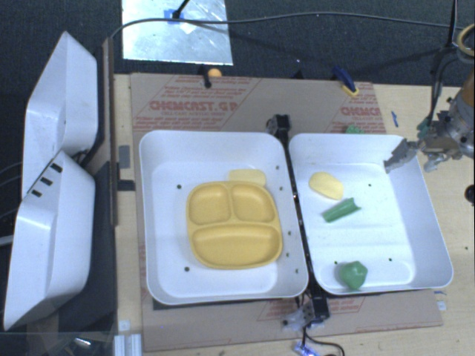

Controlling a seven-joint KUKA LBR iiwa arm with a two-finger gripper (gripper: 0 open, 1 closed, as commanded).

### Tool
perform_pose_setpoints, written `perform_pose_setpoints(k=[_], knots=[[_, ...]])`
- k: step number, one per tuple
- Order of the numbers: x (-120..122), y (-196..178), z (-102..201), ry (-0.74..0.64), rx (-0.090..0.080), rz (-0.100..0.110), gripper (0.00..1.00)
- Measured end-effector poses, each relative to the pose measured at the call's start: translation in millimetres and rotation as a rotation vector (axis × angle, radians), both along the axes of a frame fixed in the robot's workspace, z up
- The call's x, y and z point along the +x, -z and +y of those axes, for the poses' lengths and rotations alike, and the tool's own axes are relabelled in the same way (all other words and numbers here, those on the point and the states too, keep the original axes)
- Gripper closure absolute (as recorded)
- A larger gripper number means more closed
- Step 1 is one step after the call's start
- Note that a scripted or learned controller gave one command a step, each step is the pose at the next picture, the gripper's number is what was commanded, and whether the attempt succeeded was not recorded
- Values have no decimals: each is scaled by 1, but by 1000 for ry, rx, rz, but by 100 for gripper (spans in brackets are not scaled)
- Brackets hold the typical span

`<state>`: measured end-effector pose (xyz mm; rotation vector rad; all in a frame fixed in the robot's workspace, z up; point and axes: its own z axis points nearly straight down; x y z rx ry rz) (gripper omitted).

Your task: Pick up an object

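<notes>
The right bin [427, 221] holds three loose objects: a pale yellow rounded piece [326, 185], a long green piece [341, 211] just below it, and a green pepper-like lump [353, 274] near the front wall. My gripper [414, 162] hangs over the bin's far right corner. It is open, with nothing between its fingers, and one grey finger [396, 158] points left toward the yellow piece. The gripper stands well apart from all three objects.
The left bin [159, 199] holds a yellow divided plate [234, 225] and a pale yellow block [247, 176] behind it. A black clamp [280, 124] sits between the bins at the back. White housings [52, 184] stand at the far left.
</notes>
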<state>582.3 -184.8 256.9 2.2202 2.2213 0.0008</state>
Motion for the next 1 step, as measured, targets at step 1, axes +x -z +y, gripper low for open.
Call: perform_pose_setpoints(k=[1], knots=[[15,-4,-1,-8,0,-1,0]])
